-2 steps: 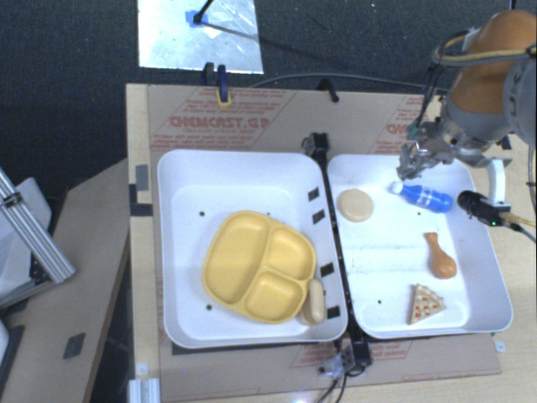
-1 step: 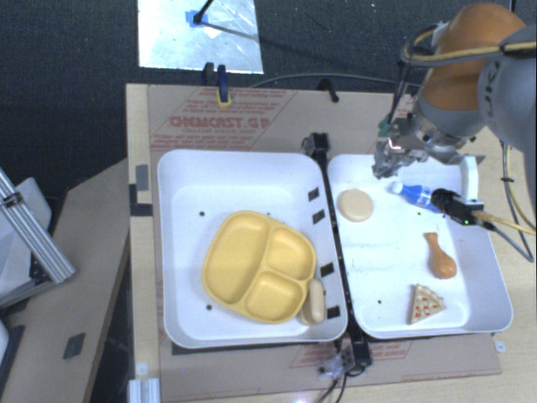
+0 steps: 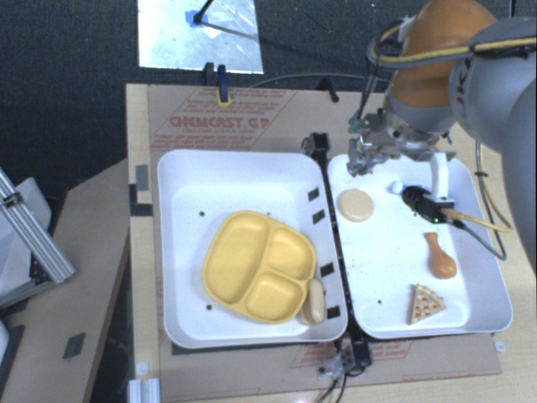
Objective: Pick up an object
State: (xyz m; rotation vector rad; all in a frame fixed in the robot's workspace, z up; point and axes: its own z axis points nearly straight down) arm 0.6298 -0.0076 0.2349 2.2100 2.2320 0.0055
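The arm reaches in from the right, and its hand (image 3: 359,164) hangs over the far left corner of the right bin (image 3: 495,309). The slanted view does not show how far open the hand is, and nothing can be seen held in it. A round tan cookie (image 3: 355,205) lies on the bin floor just in front of the hand, near the wall between the two bins. Further right a toy drumstick (image 3: 440,259) lies on its own, and a pizza slice (image 3: 424,303) lies near the front edge. The left bin (image 3: 180,200) holds a yellow divided plate (image 3: 258,265) with a pale bread roll (image 3: 314,301) touching its front right edge. Both bins sit side by side on the counter (image 3: 252,120).
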